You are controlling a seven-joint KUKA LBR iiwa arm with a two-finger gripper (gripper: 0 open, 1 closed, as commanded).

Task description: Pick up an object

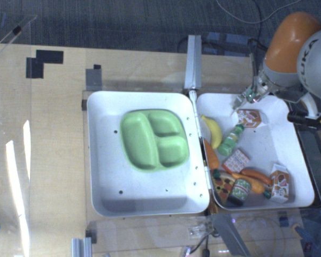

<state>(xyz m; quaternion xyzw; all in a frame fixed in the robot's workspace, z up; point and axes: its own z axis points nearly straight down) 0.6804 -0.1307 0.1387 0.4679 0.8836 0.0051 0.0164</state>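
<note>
Two white bins: my arm (305, 47) overhangs the right bin (302, 159). Its pincer (250, 95), state I cannot tell, hangs above the far edge. Just below-left, the banana (212, 130) lies lengthwise, stem pointing toward it.

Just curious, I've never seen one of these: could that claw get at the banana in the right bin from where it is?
Probably yes. The claw hovers at the right bin's far edge, and the banana lies uncovered by the divider.

Even overhead light, soft blur, left-side glare streaks
</note>
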